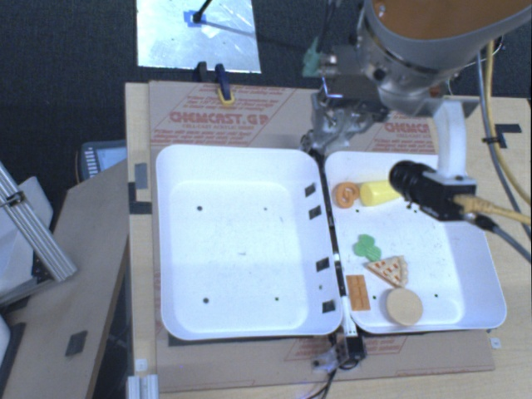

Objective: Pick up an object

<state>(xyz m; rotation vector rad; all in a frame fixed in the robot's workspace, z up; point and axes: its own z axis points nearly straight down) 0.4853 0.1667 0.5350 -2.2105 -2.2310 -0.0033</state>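
Note:
The right bin [465, 306] holds several small toy foods: an orange ring [346, 194], a yellow piece [378, 192], a green leafy piece [366, 247], a pizza slice [388, 269], an orange rectangular block [358, 292] and a tan round disc [404, 307]. My gripper [332, 135] hangs above the far edge of the bins, near the divider, higher than the objects and apart from them. Nothing shows between its fingers.
The left bin [179, 248] lies beside the right one, joined by black clips along the divider [330, 248]. A black cylindrical device [428, 189] on a white bracket juts over the right bin's far side. Cardboard [216, 115] underlies both bins. Cables run at right.

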